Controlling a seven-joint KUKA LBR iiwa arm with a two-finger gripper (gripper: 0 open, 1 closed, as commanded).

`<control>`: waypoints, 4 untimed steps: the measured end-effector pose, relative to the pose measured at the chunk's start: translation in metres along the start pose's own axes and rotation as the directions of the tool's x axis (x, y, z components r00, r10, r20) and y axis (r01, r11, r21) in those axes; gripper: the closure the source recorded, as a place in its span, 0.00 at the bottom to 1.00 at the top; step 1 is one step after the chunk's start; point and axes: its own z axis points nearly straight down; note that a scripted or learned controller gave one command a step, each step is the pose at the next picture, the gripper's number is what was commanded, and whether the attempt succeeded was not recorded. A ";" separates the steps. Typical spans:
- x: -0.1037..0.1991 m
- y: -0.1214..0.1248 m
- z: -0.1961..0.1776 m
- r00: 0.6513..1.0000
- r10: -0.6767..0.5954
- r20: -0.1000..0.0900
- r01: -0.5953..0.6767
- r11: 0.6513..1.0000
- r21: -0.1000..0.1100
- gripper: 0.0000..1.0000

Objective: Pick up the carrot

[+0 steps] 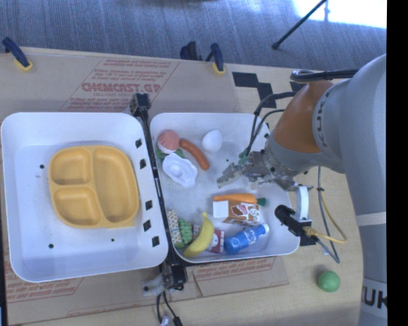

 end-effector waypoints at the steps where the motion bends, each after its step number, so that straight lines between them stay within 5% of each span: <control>1: 0.001 -0.016 0.016 0.853 -0.521 0.000 0.521 0.853 0.000 0.00; 2: 0.017 -0.004 0.016 0.895 -0.446 0.001 0.446 0.895 -0.001 0.00; 3: 0.000 0.023 0.016 0.999 -0.035 0.000 0.035 0.999 0.000 0.00; 4: 0.028 -0.020 0.016 0.794 -0.608 -0.001 0.608 0.794 0.001 0.00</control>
